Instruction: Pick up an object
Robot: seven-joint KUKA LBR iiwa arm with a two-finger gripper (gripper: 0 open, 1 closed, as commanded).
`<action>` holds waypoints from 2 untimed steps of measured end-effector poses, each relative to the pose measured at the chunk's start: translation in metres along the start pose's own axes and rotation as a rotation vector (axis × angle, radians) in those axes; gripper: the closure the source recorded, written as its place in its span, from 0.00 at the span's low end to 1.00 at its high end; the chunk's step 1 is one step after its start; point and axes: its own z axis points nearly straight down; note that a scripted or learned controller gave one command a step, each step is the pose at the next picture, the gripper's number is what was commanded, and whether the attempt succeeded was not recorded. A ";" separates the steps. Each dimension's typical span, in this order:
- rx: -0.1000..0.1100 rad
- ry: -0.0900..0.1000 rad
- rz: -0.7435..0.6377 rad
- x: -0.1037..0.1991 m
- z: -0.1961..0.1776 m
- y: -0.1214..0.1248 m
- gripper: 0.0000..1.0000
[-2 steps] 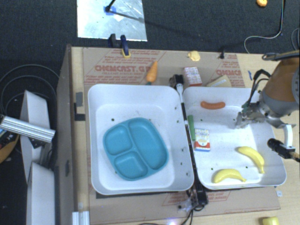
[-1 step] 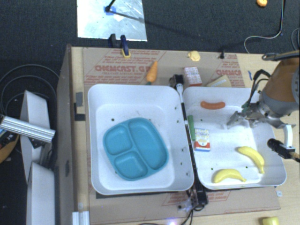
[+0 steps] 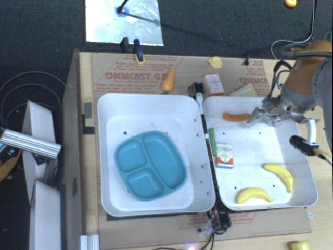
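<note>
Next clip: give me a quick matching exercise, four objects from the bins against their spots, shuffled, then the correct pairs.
Things:
1. blue divided plate
2. sausage
3. small carton
4. two bananas

Places:
A. right bin, front part
B. left bin, middle
C. right bin, back, beside the gripper
D. right bin, near its left wall

Pairs: 1-B, 2-C, 3-D, 4-A

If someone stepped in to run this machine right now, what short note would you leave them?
Gripper: low over the right bin, at its far edge beside the hot dog. I can't tell whether it grips anything.
In the right bin: hot dog, small carton, two bananas.
In the left bin: blue divided plate.
A carrot lies on the cardboard behind the bins.
Done: nothing visibly lifted.
Left: grasp one object, probably the hot dog, and raise it.
</note>
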 end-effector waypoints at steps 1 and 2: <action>0.010 0.002 0.006 -0.001 0.000 -0.044 0.00; 0.031 0.001 -0.005 -0.002 0.002 0.016 0.00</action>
